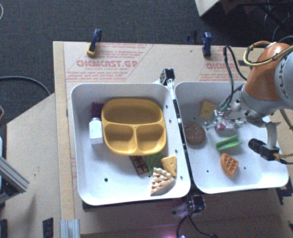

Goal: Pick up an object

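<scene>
The gripper hangs low inside the right bin, and from here I cannot tell whether it is released or clenched; nothing shows in its grasp. Just below the gripper in the view lies a green pod, close to it, though I cannot tell if they touch. Further below the gripper, past the pod, sits an orange waffle piece. To the gripper's left lies a round brown patty, and up and to its left a tan cracker, both near it but apart. Well to the gripper's left, across the rims where the bins meet, is the left bin, which holds a yellow divided plate. Beyond the plate from the gripper stands a small white bottle with a dark purple thing above it. Down and to the gripper's left, under the plate's lower edge, are a dark chocolate bar, a yellow cheese wedge and a pale lattice pastry slice, crowded together. Both bins rest on a pale board printed with red lettering, and two blue clamps grip its far edge. Around the board is dark carpet, with a thin cable curling over it far to the gripper's left.
</scene>
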Controlling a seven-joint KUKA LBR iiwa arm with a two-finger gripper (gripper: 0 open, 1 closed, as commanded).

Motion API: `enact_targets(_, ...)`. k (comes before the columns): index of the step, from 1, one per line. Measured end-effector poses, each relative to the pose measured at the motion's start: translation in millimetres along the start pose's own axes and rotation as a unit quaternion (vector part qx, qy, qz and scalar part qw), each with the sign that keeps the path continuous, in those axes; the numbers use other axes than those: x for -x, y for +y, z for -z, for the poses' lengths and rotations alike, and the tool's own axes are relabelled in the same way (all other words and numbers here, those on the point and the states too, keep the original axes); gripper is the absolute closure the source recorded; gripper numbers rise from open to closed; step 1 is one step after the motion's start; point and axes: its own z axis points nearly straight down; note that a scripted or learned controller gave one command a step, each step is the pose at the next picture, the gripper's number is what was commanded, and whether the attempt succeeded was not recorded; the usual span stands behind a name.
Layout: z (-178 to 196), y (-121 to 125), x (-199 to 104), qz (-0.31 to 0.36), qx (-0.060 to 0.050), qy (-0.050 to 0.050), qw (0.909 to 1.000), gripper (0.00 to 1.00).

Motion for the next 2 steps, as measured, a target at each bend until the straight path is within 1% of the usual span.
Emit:
enact_targets(1,14,3,0,0.000,0.006,-0.001,1.0000,1.00)
enact_targets(2,57,2,-2,0.000,0.002,0.000,1.0000,1.00)
